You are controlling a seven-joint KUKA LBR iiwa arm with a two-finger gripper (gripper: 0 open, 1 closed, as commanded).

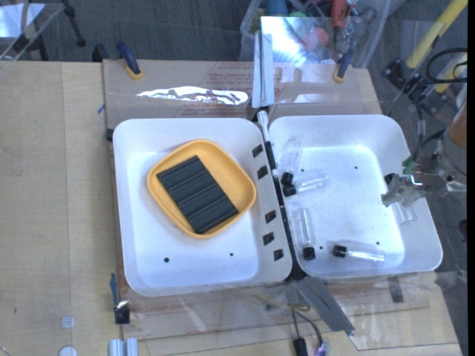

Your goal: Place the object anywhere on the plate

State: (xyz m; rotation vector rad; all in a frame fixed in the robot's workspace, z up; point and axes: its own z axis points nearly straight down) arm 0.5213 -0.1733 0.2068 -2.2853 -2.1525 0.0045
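Observation:
A yellow square plate (165, 170) lies in the left bin (141, 251), turned at an angle. A dark grey ribbed slab (199, 193) rests flat across its middle. Several clear vials with black caps lie in the right bin (349, 136): one (291, 156) near the divider, one (310, 182) beside it, one (300, 227) lower down and one (361, 254) near the front wall. My gripper (401, 196) hangs over the right bin's right rim, far from the plate. A pale clear shape (406, 213) shows just beneath it, too faint to identify.
A divider with black clips (267, 199) separates the two bins. Behind them stand a cardboard sheet (185, 87) and a clear tub of bright objects (319, 10). Cables and equipment (438, 73) crowd the right side.

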